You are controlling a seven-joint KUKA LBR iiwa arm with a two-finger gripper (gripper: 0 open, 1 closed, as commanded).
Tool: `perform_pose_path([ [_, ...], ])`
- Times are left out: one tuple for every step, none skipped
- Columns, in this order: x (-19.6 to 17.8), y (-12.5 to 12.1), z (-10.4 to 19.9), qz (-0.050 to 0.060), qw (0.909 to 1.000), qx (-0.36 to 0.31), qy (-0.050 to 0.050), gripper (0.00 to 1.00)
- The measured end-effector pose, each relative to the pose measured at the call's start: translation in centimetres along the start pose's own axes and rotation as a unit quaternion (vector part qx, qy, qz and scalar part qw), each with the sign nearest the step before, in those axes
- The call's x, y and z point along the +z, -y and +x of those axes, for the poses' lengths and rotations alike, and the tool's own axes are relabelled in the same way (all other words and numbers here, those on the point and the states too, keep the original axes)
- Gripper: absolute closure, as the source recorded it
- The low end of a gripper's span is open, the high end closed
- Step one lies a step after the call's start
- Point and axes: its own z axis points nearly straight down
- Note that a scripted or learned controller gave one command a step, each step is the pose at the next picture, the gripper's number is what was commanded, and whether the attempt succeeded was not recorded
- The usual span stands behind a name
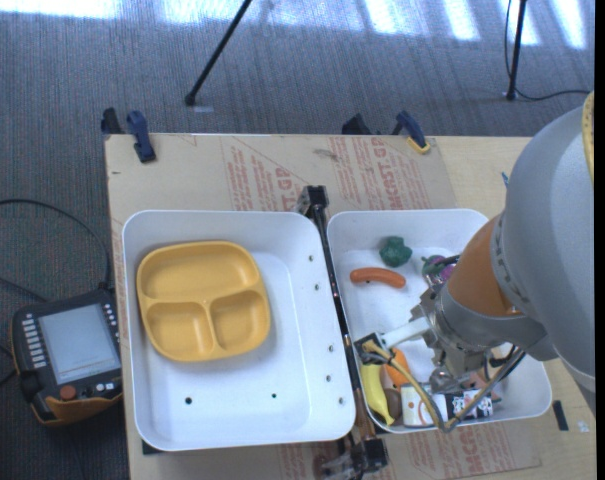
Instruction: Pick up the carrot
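The carrot (397, 367), a thin tapered orange piece, lies slantwise in the front left part of the right bin (452, 218). It sits between a yellow banana-shaped toy (373, 386) and the arm's wrist. The gripper (444, 376) hangs low over the front of this bin, just right of the carrot, among the clutter there. The grey wrist and its cables hide much of the gripper. Nothing can be seen held in it.
A red-orange sausage-shaped toy (378, 277), a green toy (394, 250) and a purple one (440, 264) lie further back in the right bin. A white and orange carton (418, 406) sits at its front edge. The left bin (222, 408) holds a yellow divided plate (202, 299).
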Motion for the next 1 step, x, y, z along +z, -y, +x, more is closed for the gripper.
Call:
perform_pose_path([
  [0.00,0.01,-0.01,0.001,1.0000,-0.007,0.001,0.00],
])
